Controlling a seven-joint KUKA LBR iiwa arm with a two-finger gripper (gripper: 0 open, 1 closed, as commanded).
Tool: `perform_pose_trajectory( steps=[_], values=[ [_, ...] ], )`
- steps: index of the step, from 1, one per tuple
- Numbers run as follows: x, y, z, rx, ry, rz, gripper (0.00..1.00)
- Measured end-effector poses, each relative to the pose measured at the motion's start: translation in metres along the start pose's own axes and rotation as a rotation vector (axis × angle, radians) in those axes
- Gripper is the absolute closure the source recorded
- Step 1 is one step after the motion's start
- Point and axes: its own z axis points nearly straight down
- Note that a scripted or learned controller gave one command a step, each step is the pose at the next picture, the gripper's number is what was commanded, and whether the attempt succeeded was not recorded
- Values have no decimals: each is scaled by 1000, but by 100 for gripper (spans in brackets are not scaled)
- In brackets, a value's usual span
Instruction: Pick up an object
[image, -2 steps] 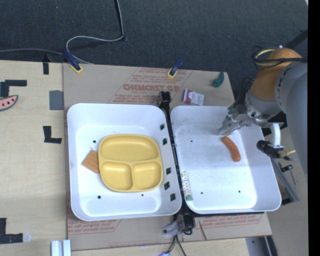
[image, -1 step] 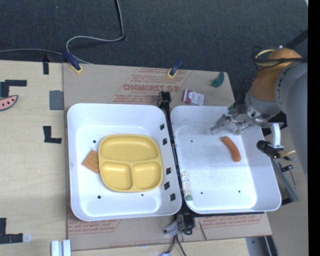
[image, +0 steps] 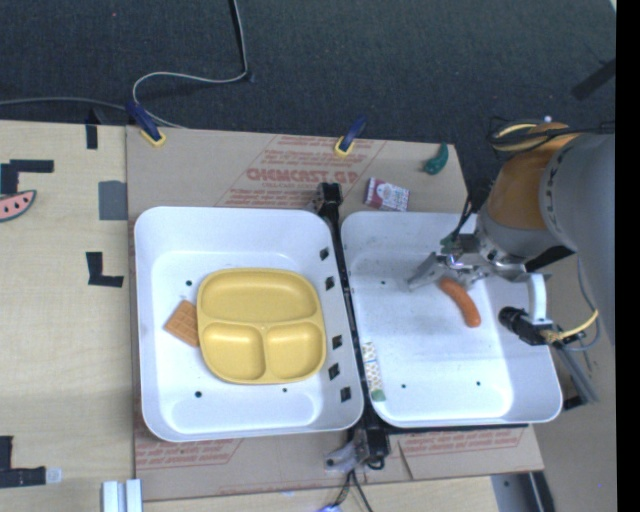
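Covering most of the surface (image: 60, 330), a cardboard sheet (image: 290, 170) carries two shallow white bins side by side. Over the surface's right edge, the grey arm (image: 585, 190) with its orange band reaches into the right bin (image: 440, 380). The left bin (image: 165, 400) holds a yellow divided tray (image: 262, 325) at its middle, with a tan cracker-like square (image: 182, 322) tucked at the tray's left edge. Near the right bin's far right corner the end effector (image: 450, 268) hangs low; how wide it stands is not clear. An orange sausage (image: 462, 302) lies just beneath and beside it on the bin floor, not visibly gripped.
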Motion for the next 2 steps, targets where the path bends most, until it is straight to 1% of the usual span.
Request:
perform_pose_trajectory(
  steps=[1, 2],
  values=[
    [0, 1, -11, -3, -1, 0, 100],
    [0, 1, -10, -3, -1, 0, 0]
  ],
)
